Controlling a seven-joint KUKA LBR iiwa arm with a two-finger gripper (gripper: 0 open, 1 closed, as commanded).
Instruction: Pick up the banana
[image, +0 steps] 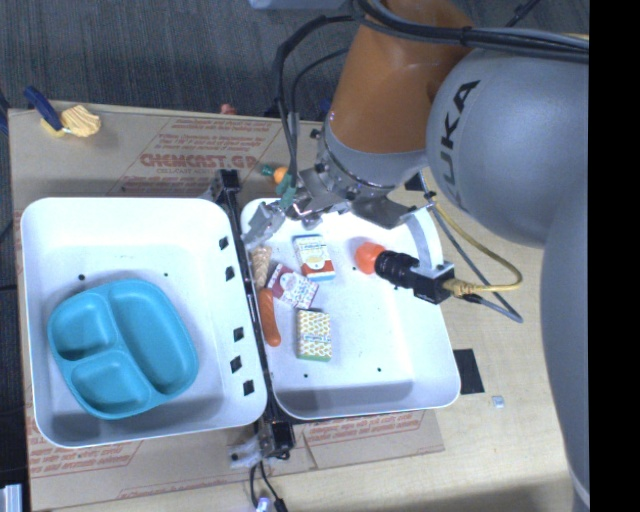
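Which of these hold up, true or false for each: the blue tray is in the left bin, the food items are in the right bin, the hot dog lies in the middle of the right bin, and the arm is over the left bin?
1. The blue divided tray lies in the left bin. True.
2. The small cartons lie in the right bin. True.
3. The hot dog lies mid-bin. False: it lies along the right bin's left wall.
4. The arm hangs over the left bin. False: it is over the right bin's far end.

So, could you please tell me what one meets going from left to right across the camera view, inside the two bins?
Blue divided plate → hot dog → patterned green box → orange ball.
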